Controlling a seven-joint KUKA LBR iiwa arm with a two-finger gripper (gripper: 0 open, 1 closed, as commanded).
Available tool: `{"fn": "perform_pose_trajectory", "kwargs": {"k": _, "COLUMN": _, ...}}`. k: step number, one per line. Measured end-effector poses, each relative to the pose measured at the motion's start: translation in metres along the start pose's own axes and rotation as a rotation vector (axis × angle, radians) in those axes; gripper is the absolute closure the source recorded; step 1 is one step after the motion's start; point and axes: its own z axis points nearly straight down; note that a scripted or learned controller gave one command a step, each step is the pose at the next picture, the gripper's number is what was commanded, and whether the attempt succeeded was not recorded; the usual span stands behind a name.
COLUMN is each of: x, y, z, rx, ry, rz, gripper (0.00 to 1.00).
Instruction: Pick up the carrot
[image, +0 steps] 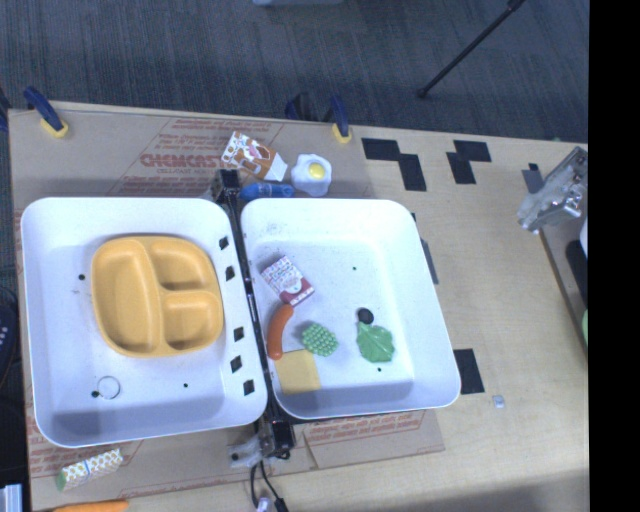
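over on the left, a left bin (40, 330) with a yellow tray (150, 295) in it. nothing to do there, so leave it be.

next, the black strip (243, 310) where the two bins meet. right beside it, in the right bin (425, 300), lies the carrot (281, 330). long and orange, flat on the floor, close to that bin's left wall, tipped a little off straight.

crowded spot. a red and white box (287, 279) near the top end. a yellow block (298, 372) touching or almost touching the bottom end. a bumpy green piece (320, 339) just beside it on the right.

cannot tell if the hand is wide or narrow.

probably best to come straight down over the middle of the carrot. turn to pinch across the thin way, not along the long way. go down low, since it lies flat. watch the wall side: not much room there, so easy to bump the wall or the strip. watch the green piece too, or grab it by mistake.

further right, a green leaf (376, 343) and a little black dot (365, 317), well apart from the carrot. lots of bare floor in the top of that bin, and open bench (500, 330) past it. good way in and out, up high.
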Motion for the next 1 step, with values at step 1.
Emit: {"fn": "perform_pose_trajectory", "kwargs": {"k": 1, "x": -0.0011, "y": 0.0005, "z": -0.0112, "rx": -0.001, "ry": -0.006, "rz": -0.003, "gripper": 1.00}}
